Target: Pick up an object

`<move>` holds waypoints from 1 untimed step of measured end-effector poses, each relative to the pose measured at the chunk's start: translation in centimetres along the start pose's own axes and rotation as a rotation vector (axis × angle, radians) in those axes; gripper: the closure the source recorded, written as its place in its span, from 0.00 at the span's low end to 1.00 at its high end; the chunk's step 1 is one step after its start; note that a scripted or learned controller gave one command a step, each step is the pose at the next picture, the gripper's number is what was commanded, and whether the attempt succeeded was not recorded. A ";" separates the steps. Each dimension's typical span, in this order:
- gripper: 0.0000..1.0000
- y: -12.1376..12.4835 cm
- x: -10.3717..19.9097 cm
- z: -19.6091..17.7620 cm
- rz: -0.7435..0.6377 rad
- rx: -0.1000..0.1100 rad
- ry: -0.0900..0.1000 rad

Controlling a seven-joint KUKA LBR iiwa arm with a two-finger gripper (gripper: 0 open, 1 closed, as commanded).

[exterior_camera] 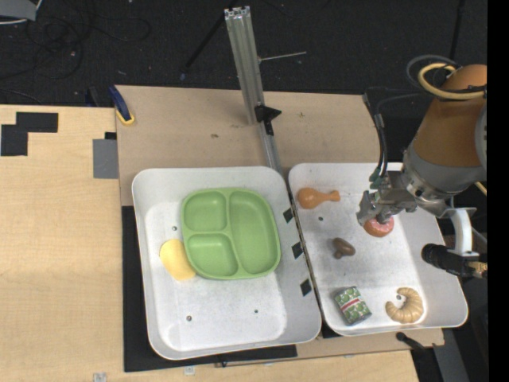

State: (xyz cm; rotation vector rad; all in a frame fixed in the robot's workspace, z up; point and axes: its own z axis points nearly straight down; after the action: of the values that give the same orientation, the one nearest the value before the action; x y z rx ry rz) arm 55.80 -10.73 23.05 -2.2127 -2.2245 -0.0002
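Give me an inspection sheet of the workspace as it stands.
Surface: two shallow white bins, left bin, right bin, on a tan bench.
Job's things: pink round object under the gripper; orange drumstick-shaped toy; small brown lump; green patterned packet; tan croissant-shaped toy.
Clutter: green divided plastic tray; yellow lemon-shaped toy.
Grippers: gripper low over the pink object.
Cables: black cable by arm.
Surroundings: metal post.

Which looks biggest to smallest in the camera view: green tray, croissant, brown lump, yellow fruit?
1. green tray
2. and 3. yellow fruit and croissant: look alike, and the fruit is partly under the tray, so unranked
4. brown lump
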 end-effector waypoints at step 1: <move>1.00 0.8 4.4 -0.4 0.001 -0.001 -0.001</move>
State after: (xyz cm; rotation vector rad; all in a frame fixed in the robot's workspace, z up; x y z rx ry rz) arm 56.59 -6.34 23.48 -2.2150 -2.2242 0.0004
